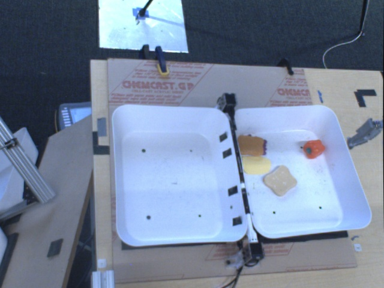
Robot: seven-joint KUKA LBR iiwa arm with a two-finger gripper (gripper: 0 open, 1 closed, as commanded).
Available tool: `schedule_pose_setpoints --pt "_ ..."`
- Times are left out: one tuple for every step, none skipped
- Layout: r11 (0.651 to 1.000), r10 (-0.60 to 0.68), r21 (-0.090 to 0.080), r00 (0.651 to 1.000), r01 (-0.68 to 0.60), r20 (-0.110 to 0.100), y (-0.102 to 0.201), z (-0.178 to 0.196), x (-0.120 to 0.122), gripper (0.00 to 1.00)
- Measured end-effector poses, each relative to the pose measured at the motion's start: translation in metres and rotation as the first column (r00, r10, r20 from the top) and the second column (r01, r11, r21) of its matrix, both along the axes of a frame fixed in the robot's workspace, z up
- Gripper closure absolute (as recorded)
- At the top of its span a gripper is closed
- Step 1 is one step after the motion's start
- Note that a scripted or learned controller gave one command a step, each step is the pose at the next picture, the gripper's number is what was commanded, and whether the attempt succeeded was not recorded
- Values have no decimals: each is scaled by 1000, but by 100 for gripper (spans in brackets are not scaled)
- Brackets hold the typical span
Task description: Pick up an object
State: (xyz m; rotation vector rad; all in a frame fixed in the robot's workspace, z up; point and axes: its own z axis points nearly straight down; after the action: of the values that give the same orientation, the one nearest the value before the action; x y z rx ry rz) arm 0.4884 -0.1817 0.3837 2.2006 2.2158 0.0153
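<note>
The right bin holds several small objects. A red-orange pepper-like piece lies near its right wall. A brown and orange piece with a purple edge sits against the bin's left wall, and a flat yellow piece lies just below it. A tan bread-shaped slice rests near the middle. My gripper shows as a grey shape at the view's right edge, just outside the right bin's rim and right of the pepper piece. It touches none of the objects.
The left bin adjoins the right one along a centre seam with black clips. Both stand on a cardboard sheet on the wooden bench. A metal plate lies beyond the bench, and an aluminium rail is at the left.
</note>
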Motion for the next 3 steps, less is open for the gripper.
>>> schedule_pose_setpoints --pt "1000 -3 -3 1000 3 1 -27 162 -2 0" --pt "1000 4 2 1000 -4 -11 -25 164 -1 100" --pt "1000 6 6 1000 -5 -16 37 150 65 100"
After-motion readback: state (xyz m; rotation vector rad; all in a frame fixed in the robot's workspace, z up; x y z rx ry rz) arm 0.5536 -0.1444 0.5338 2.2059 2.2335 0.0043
